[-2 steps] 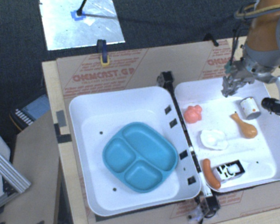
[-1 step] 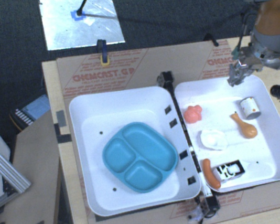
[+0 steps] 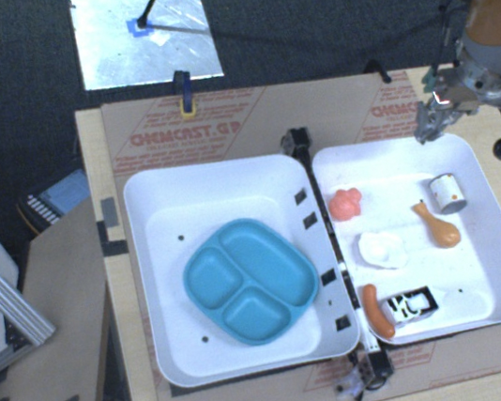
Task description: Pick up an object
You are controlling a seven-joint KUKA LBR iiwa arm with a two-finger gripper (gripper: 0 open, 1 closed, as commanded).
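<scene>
Left bin (image 3: 160, 257): we log one blue divided plate (image 3: 250, 281).
Right bin (image 3: 493, 230): we count a pink lump (image 3: 346, 203), a white lump (image 3: 381, 249), an orange sausage (image 3: 376, 311), a black-and-white piece (image 3: 411, 304), a tan drumstick (image 3: 441, 228) and a small metal can (image 3: 446, 192), all candidates to pick.
Hand (image 3: 428, 124): above the bin's far right corner, holding nothing; we cannot tell its opening.
Risk: we judge the items small and rounded, so an off-centre descent could nudge one aside.
</scene>
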